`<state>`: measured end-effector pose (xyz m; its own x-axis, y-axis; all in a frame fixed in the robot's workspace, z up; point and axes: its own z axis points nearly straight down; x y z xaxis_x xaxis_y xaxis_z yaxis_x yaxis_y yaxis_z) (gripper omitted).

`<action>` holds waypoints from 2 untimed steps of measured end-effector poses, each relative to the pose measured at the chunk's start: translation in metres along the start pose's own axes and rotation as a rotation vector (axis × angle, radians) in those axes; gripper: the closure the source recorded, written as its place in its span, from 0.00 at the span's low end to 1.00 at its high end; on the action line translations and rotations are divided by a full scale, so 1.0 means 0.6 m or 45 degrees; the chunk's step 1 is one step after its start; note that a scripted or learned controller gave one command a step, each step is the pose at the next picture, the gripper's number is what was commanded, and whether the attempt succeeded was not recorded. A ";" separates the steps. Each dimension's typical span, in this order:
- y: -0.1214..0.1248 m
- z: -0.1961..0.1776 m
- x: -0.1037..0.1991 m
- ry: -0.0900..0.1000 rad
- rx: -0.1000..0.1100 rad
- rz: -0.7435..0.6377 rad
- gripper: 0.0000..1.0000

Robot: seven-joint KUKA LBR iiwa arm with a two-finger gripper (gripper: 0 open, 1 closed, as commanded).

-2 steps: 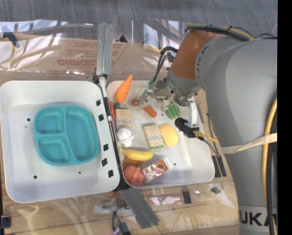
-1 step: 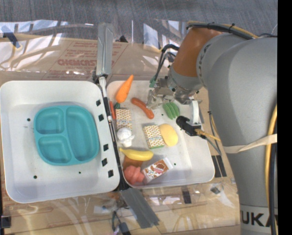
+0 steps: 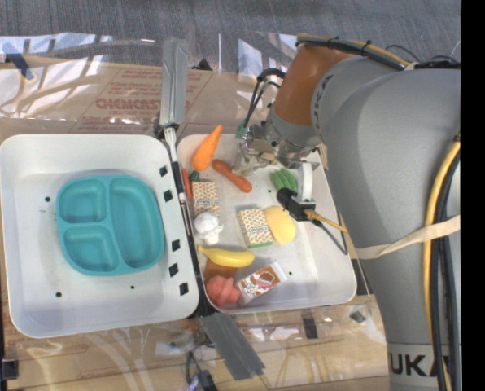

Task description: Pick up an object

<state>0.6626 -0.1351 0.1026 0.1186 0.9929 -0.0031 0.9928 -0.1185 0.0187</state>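
Hanging over the right bin (image 3: 332, 275), the pincer (image 3: 255, 151) sits just above a carrot (image 3: 231, 176); its opening I cannot tell. "UKA" (image 3: 413, 365) reads on the arm's base; the packets' print is illegible.

Faint red mirrored lettering runs across the clear plastic sheet (image 3: 137, 96) on the cardboard just behind the left bin (image 3: 15, 218); it cannot be made out. White letters "UKA" stand on the arm's base (image 3: 417, 365), lower right of that bin.
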 end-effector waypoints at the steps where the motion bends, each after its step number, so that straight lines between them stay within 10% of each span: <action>1: -0.096 0.000 0.056 -0.001 -0.005 -0.426 1.00; 2: -0.104 0.011 0.056 0.002 0.013 -0.425 0.00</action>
<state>0.6049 -0.0945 0.0949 -0.2129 0.9770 -0.0061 0.9770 0.2130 0.0065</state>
